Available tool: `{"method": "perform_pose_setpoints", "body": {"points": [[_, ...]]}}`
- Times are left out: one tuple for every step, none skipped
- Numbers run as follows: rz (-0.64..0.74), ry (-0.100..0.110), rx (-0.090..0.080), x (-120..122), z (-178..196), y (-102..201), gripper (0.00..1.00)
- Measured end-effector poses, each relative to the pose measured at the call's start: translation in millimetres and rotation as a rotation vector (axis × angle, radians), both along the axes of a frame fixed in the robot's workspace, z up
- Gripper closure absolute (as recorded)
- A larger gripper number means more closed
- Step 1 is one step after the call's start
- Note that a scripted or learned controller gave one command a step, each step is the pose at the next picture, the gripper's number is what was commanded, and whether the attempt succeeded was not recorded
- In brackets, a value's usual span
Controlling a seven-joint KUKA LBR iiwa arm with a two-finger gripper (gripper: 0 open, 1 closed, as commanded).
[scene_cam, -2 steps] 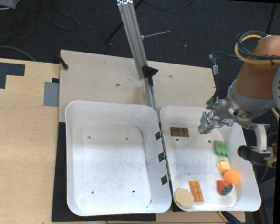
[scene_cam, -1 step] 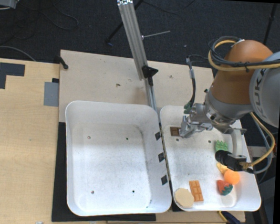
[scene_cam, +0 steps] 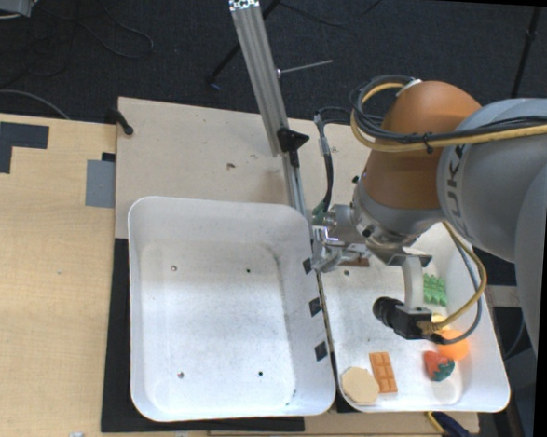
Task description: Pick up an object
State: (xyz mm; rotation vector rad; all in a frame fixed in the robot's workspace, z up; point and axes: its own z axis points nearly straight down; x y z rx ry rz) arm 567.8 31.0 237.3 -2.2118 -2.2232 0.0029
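Nearest you, along the front edge of the right bin (scene_cam: 485, 400), lie your candidates: a round tan biscuit-like disc (scene_cam: 361, 386) at the front left corner, an orange waffle-patterned bar (scene_cam: 383, 372) touching its right side, and a red strawberry-like piece with a green top (scene_cam: 439, 366) toward the front right. Just behind that sits an orange lump (scene_cam: 453, 348), partly hidden by a cable, and farther back a green ridged block (scene_cam: 434, 290) near the right wall.

The fingers (scene_cam: 346, 255) hang over the back left of this bin, beside the divider with the left bin (scene_cam: 211, 311). Whether they are spread or closed you cannot tell, and nothing is visible between them.

Choose a piece standing apart, likely the strawberry, since the disc and bar touch. Centre over it and descend straight, keeping off the walls.

No brand, label or other writing is readable here.
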Motion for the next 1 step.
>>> {"method": "perform_pose_setpoints", "body": {"points": [[-0.001,-0.002,-0.001,-4.8,5.8,51.3,1.00]]}}
